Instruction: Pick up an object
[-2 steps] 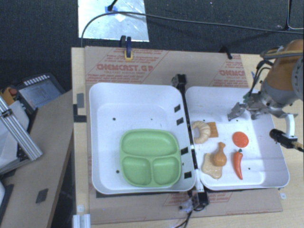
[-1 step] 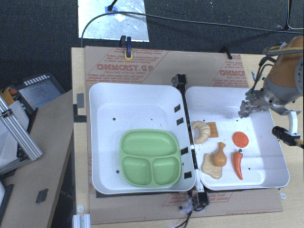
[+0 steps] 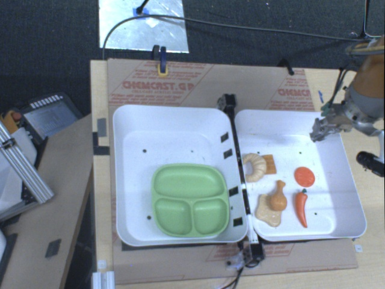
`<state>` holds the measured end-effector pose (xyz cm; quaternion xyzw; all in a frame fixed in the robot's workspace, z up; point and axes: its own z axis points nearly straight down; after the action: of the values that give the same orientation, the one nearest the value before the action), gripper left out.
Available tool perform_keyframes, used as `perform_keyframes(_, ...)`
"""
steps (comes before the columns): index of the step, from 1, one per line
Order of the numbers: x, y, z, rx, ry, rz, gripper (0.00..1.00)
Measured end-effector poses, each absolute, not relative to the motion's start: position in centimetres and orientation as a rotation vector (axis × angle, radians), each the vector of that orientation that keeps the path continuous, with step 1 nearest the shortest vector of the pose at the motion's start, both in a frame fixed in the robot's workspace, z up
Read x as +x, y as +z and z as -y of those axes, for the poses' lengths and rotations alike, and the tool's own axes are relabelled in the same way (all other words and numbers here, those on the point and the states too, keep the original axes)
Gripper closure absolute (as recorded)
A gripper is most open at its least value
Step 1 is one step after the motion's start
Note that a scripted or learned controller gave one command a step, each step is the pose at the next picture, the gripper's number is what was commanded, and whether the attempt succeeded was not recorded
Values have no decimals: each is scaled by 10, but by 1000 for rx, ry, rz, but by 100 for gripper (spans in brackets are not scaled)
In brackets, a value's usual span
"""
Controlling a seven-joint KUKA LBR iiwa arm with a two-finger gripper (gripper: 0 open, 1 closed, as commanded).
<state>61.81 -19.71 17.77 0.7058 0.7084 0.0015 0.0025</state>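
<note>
Caught the gripper (image 3: 319, 129) up over the far right part of the right bin (image 3: 352, 224), above bare white floor, well apart from all the food. Could not tell from this slant whether open or shut; saw nothing carried under it, anyway. Judged this as the approach step: no pick made yet, target not yet reached. Spotted the candidates grouped in the near half of that bin: a pepper (image 3: 301, 209) just beside a drumstick (image 3: 274, 205), a tomato (image 3: 304, 176) just beyond the pepper, a croissant (image 3: 255, 167) against the left wall with a cracker (image 3: 269, 164) touching it. Found a green plate (image 3: 190, 198) alone in the left bin (image 3: 129, 161). Took the pepper as the likeliest pick: lying flat, long axis running from the far side toward the near rim, green stem end toward the tomato, pointed tip toward the near rim, curved slightly. Called for a move down-view from the gripper's spot toward the near rim, then a descent over the pepper's middle, closing across its narrow width rather than along its length. Noted the drumstick close on the left as a possible snag on the way down.
</note>
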Motion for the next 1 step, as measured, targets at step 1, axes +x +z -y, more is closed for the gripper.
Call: perform_keyframes(1,620,232,198,2212,6,-2221,100)
